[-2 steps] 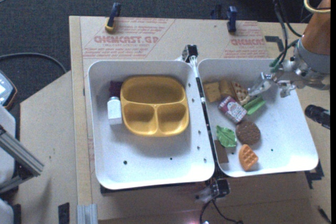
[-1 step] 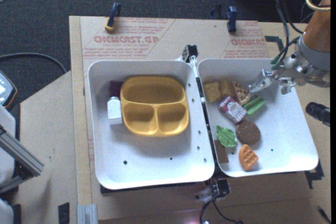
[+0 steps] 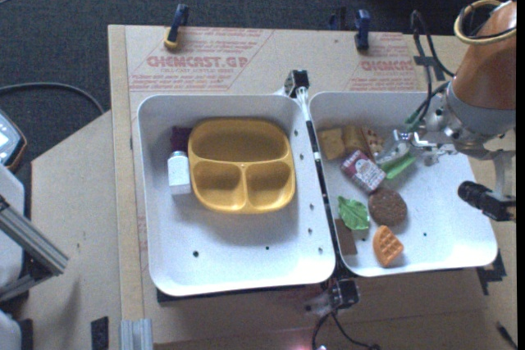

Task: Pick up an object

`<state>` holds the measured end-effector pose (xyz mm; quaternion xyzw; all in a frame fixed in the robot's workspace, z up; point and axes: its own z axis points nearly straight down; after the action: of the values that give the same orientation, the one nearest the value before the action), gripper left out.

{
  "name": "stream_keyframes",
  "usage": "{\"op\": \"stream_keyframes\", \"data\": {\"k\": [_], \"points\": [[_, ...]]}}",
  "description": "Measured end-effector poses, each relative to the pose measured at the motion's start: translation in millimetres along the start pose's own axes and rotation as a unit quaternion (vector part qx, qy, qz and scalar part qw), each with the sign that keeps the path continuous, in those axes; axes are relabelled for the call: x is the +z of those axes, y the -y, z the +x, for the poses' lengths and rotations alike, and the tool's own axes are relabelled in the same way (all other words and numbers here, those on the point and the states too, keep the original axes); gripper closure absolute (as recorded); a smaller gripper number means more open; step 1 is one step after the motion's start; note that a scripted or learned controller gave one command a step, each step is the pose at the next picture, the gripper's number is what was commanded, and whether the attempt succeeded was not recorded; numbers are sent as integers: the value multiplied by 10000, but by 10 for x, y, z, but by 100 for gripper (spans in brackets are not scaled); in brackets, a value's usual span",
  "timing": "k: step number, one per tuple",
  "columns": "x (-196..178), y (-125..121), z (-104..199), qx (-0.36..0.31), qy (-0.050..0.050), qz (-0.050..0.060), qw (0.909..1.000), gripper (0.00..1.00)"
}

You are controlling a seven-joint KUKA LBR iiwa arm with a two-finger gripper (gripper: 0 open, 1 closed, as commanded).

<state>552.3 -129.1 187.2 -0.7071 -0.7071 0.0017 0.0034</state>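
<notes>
- 2 bins; right bin (image 3: 459, 246): toy food pile.
- Gripper (image 3: 404, 142) over green piece (image 3: 399, 167); pincer state: can't tell.
- Green piece: prob. light, stiff plastic, slick; grab across narrow width.

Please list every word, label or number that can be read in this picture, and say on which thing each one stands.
"CHEMCAST GP": red print on the brown board behind the left bin; the smaller red lines under it are too blurred to read.
Red print on the board behind the right bin: partly hidden and blurred, unreadable.
Label on the red packet: too small to read.
</notes>
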Motion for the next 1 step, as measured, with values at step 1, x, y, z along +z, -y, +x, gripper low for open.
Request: {"op": "stream_keyframes", "data": {"k": [1], "points": [[432,25,19,1,0,0,10000,0]]}}
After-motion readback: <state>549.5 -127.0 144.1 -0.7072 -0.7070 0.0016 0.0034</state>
